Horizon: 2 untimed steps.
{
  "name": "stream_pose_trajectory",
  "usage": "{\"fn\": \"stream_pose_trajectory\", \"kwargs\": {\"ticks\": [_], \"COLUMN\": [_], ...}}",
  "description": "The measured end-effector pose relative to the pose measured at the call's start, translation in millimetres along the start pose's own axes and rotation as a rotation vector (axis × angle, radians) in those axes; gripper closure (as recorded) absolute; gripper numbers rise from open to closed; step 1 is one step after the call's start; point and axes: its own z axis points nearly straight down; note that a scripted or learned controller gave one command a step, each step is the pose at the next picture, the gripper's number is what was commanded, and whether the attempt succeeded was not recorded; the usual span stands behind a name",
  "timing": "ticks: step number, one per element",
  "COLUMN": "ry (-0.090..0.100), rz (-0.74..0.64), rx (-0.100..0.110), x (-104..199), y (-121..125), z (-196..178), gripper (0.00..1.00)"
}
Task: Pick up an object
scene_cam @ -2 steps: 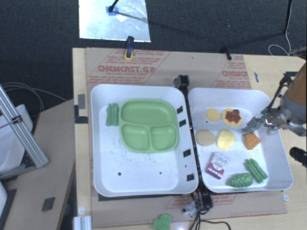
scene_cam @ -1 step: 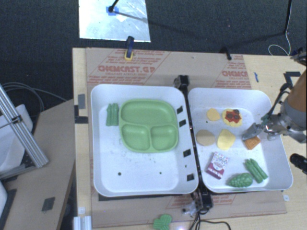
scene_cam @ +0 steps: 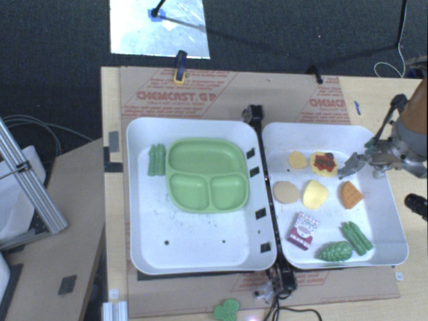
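Observation:
My gripper (scene_cam: 364,167) hangs over the right bin (scene_cam: 394,246) near its right wall, open, with nothing between its fingers. Just below and left of it lies an orange waffle piece (scene_cam: 350,194). A red and yellow item (scene_cam: 324,163) sits to its left. Farther left are a small yellow disc (scene_cam: 297,160), a tan cookie (scene_cam: 286,192) and a yellow lemon-like piece (scene_cam: 315,194). Toward the front lie a pink and white packet (scene_cam: 303,231), a green broccoli-like piece (scene_cam: 334,251) and green beans (scene_cam: 356,237).
The left bin (scene_cam: 144,246) holds a green divided plate (scene_cam: 206,175) and a green asparagus bundle (scene_cam: 156,160) by its left wall. A black divider (scene_cam: 266,192) joins the two bins. A green toy (scene_cam: 227,309) lies on the bench in front.

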Motion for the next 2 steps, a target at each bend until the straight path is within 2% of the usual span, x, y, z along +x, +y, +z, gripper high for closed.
{"fn": "stream_pose_trajectory", "kwargs": {"ticks": [1, 2], "ry": [0.001, 0.001], "rz": [0.004, 0.004], "rx": [0.006, 0.006], "x": [0, 0], "y": [-12, -23], "z": [22, 21], "gripper": [0.0, 0.0]}}
